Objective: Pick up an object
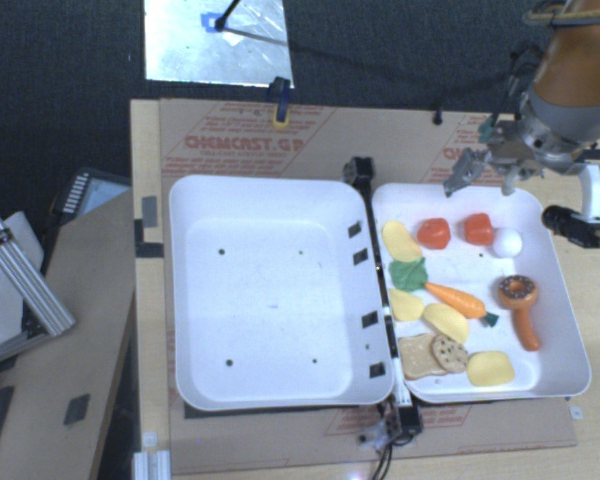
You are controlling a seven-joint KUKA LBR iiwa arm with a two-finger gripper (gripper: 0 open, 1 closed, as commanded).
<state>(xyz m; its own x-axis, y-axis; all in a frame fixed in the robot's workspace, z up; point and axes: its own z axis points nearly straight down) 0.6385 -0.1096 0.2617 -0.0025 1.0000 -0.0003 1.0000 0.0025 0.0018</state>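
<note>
Tool [492, 171] hovered over far rim of right bin [565, 313], fingers spread, nothing betw. them. Nearest picks: red pieces [433, 232] and white egg [507, 242]. Risk: items packed close w/ neighbours; descent could nudge egg rolling or clip rim.

two bins [270, 193]; one carrot [454, 299]

The two bins [270, 193] look like smooth, slightly glossy white plastic. The board [310, 138] under them is matt brown cardboard with red print.
</note>
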